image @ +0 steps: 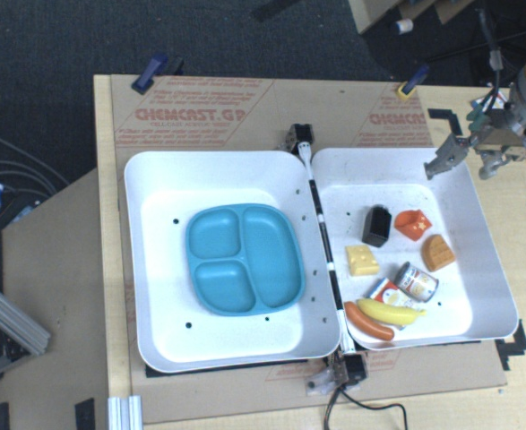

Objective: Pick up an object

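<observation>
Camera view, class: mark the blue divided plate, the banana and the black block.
Blue divided plate point(245, 258): camera view, centre ridge where its compartments meet.
Banana point(390, 312): camera view, middle of its yellow body.
Black block point(376, 225): camera view, its top face.

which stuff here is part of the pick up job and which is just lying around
For the job:
- tool, above the right bin's far right corner
- right bin
- candidates inside: black block, red piece, brown piece, yellow cheese wedge, can, banana, hot dog

Lying about:
- left bin
- blue divided plate
</observation>
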### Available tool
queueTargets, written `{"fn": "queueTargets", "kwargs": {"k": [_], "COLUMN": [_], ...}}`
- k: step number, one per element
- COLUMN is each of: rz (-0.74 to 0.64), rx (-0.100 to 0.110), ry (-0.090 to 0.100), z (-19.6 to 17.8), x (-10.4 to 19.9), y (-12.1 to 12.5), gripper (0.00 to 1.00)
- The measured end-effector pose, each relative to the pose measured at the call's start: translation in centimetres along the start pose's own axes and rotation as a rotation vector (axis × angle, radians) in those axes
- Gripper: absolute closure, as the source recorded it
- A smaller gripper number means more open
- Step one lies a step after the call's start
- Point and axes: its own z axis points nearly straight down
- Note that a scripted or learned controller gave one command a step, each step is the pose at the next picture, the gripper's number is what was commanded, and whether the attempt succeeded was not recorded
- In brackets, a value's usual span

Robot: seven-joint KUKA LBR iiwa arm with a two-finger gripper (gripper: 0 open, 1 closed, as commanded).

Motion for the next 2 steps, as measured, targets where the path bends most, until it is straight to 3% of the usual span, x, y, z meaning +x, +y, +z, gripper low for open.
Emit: {"fn": "queueTargets", "kwargs": {"k": [1, 2], "rz": [-0.001, 0.0], "rx": [0.003, 0.003], "ry": [0.001, 0.001], "z": [10.4, 19.4], "x": [1.2, 3.6], "y": [4.6, 7.5], "gripper": [0.0, 0.0]}}
